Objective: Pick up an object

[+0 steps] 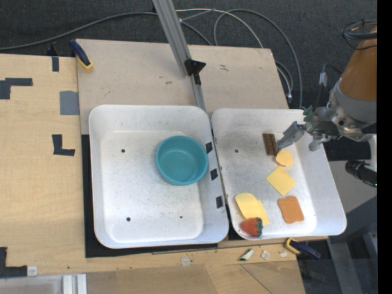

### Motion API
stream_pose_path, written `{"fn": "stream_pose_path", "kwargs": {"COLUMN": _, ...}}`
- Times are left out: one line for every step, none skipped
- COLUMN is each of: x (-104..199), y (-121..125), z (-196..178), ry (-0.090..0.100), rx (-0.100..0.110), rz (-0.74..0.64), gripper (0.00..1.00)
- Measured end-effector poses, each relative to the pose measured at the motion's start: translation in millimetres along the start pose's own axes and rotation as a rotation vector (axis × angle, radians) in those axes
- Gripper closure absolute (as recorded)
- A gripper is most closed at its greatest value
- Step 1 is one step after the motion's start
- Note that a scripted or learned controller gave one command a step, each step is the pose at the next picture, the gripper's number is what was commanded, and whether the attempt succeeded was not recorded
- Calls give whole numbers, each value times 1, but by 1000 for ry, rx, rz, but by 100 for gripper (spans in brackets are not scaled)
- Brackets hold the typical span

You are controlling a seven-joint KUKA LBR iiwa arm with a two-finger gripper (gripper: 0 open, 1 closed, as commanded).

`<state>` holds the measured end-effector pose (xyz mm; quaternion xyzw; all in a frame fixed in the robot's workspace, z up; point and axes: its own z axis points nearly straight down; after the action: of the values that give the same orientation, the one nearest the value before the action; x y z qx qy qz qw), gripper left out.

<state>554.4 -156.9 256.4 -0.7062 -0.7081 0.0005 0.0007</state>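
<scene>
Small objects lie scattered in the right-hand shallow white bin (318,182), any of them a candidate for picking. Nearest the arm is a dark brown rectangular bar (269,144), lying near the bin's far edge. Just in front of it sits a small round yellow piece (284,158). Closer to the camera is a pale yellow square slice (281,180), tilted like a diamond. Beside it, toward the bin's right wall, lies an orange rounded rectangular block (291,209). To the left of that, a larger pale yellow piece (250,206) touches a small red strawberry-shaped toy with a green top (251,227) in the bin's near corner.

A grey two-finger gripper (293,135) reaches in from the right, on a grey arm with an orange band (360,72). One long grey finger slants down toward the brown bar and the round yellow piece; whether it touches either is unclear. Nothing is visibly held, and how wide the jaws stand cannot be told.

In the left-hand shallow white bin (110,164) sits a round teal plastic bowl (181,160), upright, near the right side.
</scene>
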Motion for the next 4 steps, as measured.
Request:
{"fn": "stream_pose_path", "kwargs": {"x": 0, "y": 0, "z": 0, "ry": 0, "rx": 0, "rz": 0, "gripper": 0}}
{"fn": "stream_pose_path", "kwargs": {"x": -3, "y": -10, "z": 53, "ry": 0, "rx": 5, "rz": 2, "gripper": 0}}
{"fn": "stream_pose_path", "kwargs": {"x": 0, "y": -18, "z": 111, "ry": 1, "rx": 6, "rz": 2, "gripper": 0}}
{"fn": "stream_pose_path", "kwargs": {"x": 1, "y": -18, "z": 164, "ry": -1, "rx": 1, "rz": 1, "gripper": 0}}
